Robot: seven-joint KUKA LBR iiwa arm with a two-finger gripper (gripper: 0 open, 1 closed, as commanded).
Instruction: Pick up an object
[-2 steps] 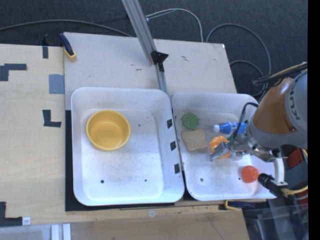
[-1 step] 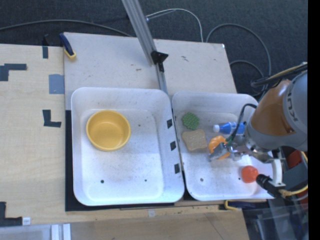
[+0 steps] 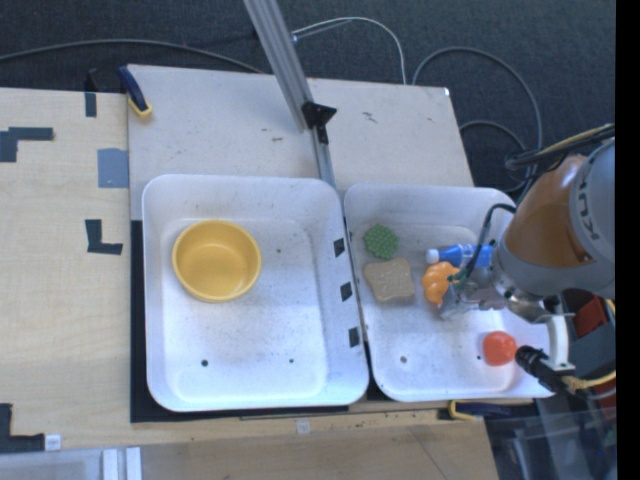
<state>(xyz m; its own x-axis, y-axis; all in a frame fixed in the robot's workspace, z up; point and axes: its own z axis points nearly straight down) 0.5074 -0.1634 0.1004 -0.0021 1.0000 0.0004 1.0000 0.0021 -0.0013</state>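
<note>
While the arm [image 3: 560, 233] reaches in from the right edge of the frame, its pincer [image 3: 458, 293] sits low in the right bin [image 3: 420, 373], at centre right of the picture. Whether the pincer is spread or pressed together I cannot tell; the wrist hides much of it. The nearest thing is an orange piece [image 3: 436, 282], just at the pincer's left and seemingly touching it, with a blue and white thing [image 3: 455, 255] right above it toward the top of the frame. I judge the orange piece to be the target: it lies to the pincer's left, so close that only a slight shift left would centre on it. It looks roundish, with no clear long axis. A tan block [image 3: 389, 281] and a green disc [image 3: 380, 239] lie further left in the same bin, and a red ball [image 3: 499, 347] lies below and to the right of the pincer. A yellow bowl [image 3: 216, 259] stands in the left bin [image 3: 240, 383], well apart.
</note>
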